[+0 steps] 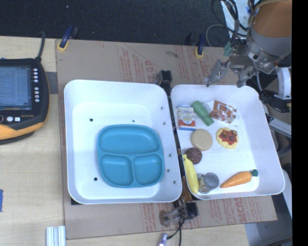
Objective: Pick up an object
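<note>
Claw (229, 79): fingers spread apart, holding nothing, above the right bin's (267, 137) far rim.
Green cylinder (202, 113): in that bin, nearer the camera than the claw, apart from it.

The 2 bins, left (77, 137) and right (267, 152), look like smooth white plastic with a soft sheen. The blue divided tray (129, 155) is matt plastic. Beneath them lies brown printed cardboard (138, 60) on a pale wood-grain bench (25, 188). The carrot (237, 179) looks glossy plastic.
</note>
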Robot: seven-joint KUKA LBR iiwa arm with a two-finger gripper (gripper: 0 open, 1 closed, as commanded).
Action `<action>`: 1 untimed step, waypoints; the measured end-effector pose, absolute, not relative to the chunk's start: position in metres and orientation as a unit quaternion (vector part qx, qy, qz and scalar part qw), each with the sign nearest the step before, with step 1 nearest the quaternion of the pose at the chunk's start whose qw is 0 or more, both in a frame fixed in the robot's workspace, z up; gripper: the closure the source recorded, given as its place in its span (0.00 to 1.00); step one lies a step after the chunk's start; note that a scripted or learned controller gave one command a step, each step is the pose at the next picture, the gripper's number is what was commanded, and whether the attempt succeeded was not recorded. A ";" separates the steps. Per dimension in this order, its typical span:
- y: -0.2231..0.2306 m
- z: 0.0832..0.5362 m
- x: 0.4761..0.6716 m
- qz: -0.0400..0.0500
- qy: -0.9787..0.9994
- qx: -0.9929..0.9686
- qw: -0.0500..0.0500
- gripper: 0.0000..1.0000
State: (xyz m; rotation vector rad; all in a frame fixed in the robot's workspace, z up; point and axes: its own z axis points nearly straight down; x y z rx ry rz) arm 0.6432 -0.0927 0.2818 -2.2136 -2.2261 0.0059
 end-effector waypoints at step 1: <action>-0.144 0.182 0.621 0.003 -0.709 -0.705 0.001 0.00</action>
